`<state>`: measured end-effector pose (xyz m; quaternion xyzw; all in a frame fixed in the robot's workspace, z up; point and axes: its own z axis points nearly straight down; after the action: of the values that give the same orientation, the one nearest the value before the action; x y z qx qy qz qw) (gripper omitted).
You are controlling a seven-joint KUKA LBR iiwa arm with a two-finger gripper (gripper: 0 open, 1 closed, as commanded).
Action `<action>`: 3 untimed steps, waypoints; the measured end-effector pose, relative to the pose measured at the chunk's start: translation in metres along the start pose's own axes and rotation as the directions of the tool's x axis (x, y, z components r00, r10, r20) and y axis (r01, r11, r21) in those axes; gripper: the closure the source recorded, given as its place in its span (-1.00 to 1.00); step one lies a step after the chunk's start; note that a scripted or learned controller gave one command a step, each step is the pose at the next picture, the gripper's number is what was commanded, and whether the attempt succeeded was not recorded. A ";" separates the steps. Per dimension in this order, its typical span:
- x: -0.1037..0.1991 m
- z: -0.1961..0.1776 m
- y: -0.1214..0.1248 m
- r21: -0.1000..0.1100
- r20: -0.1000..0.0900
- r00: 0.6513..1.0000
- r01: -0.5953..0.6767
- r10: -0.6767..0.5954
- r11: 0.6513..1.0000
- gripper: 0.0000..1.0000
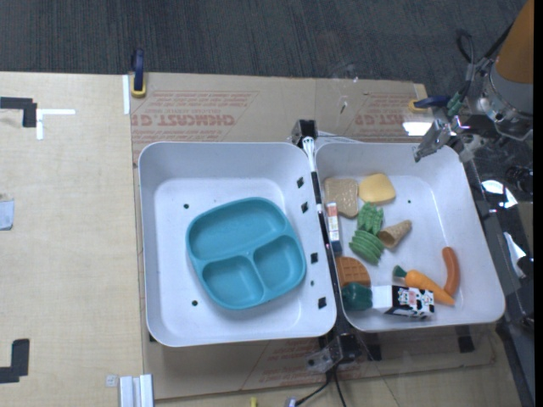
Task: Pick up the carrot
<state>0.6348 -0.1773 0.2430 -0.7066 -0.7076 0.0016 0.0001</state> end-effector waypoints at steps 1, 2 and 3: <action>0.073 0.097 0.022 0.000 -0.001 0.994 0.112 -0.112 0.994 -1.00; 0.070 0.148 0.019 -0.004 0.001 0.980 0.198 -0.198 0.980 -1.00; 0.068 0.136 0.021 -0.010 0.008 0.980 0.197 -0.197 0.980 1.00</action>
<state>0.6554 -0.1100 0.1072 -0.6332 -0.7739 0.0003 -0.0061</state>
